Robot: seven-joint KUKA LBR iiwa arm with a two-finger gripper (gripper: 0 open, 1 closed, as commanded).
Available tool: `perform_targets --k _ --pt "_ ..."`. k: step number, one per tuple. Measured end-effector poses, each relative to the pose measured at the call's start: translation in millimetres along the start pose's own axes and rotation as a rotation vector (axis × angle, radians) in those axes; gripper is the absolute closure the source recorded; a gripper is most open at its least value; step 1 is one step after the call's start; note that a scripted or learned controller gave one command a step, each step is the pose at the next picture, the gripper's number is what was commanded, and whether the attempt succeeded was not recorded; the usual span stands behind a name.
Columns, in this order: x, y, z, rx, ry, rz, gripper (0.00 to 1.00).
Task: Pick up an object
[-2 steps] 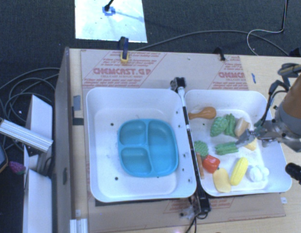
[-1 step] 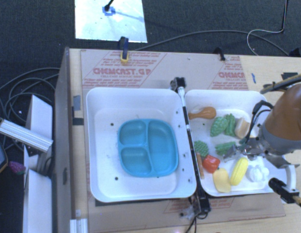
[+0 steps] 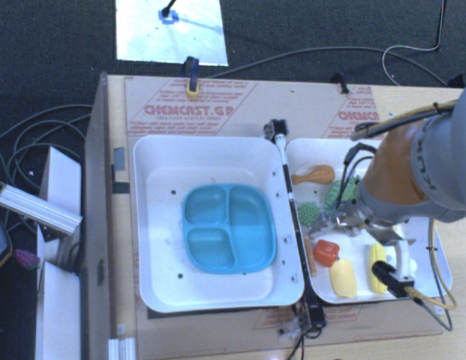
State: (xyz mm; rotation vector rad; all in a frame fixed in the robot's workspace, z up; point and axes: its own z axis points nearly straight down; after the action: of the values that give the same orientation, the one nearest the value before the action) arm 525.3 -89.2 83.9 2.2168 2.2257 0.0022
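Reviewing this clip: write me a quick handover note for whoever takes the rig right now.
Gripper: low in the right bin, among the items; finger state unclear, nothing visibly held.
Right bin: red pepper, yellow lemon-like piece, banana, green items, tan wooden piece.
Left bin: blue divided tray.
Done: arm reached in. Left: grasp and lift one item.

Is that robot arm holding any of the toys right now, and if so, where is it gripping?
It cannot be told: the arm hides its own gripper above the right bin.
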Motion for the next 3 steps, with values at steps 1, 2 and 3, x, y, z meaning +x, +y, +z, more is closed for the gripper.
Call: perform_targets --k 1,2,3 --pt "-5 70 -1 -0.001 -0.002 -0.001 0.0" --pt "-9 133 -1 -0.001 -0.002 -0.001 0.0" --pt "-15 104 -1 0.0 -0.002 0.001 0.0"
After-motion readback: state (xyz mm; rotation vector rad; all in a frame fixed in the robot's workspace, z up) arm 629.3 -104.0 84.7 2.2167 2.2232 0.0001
